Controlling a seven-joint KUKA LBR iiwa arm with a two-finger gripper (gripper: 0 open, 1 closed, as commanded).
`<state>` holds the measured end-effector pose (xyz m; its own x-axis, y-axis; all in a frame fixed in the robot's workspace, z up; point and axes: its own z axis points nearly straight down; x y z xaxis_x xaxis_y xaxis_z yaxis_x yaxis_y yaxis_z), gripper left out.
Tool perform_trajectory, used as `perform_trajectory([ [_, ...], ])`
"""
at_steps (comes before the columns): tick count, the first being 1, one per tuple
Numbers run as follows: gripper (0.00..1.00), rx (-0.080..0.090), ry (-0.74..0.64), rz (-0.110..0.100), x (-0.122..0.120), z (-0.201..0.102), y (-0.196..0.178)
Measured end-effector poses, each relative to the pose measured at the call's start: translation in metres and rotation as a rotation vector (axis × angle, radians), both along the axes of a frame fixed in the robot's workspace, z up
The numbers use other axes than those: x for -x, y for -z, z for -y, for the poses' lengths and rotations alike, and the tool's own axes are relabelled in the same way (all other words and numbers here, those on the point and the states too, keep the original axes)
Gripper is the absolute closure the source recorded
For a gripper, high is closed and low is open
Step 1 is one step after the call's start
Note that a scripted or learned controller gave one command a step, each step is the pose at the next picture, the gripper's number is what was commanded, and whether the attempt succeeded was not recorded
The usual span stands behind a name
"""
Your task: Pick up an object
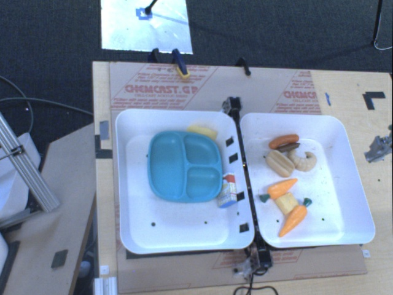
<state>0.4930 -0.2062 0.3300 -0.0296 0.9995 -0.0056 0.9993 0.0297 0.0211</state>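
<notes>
The right bin [353,183] holds toy food. A red-brown sausage [284,141] lies at its back, with a tan bun [279,163] and a pale shrimp-shaped piece [304,160] just in front. Nearer the front lie an orange carrot [282,187], a yellow piece [284,203] and a second carrot [293,220]. The left bin [132,220] holds a blue divided plate [184,166], a yellow item [202,131] behind it and a small carton [228,192] at its right front corner. A grey part of my gripper [379,147] shows at the right edge, outside the right bin and away from all objects.
Both bins rest on a cardboard sheet [166,88] on the bench. A black clip strip [236,158] joins the bins along the middle. A metal rail [24,165] stands at the far left, and a shiny plate [146,17] lies on the floor behind.
</notes>
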Motion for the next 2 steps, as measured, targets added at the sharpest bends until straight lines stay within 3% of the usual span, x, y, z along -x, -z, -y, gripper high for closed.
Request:
perform_trajectory([
  [2, 1.0, 0.001, -0.013, 0.008, -0.002, -0.001, -0.022],
])
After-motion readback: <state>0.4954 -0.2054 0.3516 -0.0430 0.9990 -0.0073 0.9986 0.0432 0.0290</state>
